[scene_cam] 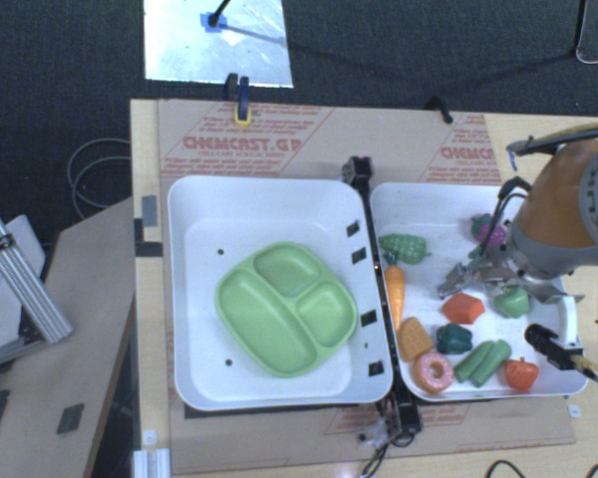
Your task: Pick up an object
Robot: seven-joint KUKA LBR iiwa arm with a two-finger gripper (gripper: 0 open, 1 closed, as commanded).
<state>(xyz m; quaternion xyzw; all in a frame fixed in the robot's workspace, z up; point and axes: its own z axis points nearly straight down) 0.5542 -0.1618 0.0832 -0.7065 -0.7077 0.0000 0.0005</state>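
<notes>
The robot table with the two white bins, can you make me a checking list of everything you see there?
Surface: bench with two white bins; left bin, right bin.
Job's things: toy foods in right bin: carrot, donut, tomato, orange piece, green cucumbers.
Clutter: green divided plate in left bin.
Grippers: gripper low over right bin, above the orange piece; grip unclear.
Cables: loops on floor.
Surroundings: shiny sheet on dark carpet.

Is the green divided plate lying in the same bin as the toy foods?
No, the green divided plate lies in the left bin; the toy foods are in the right bin.
</notes>
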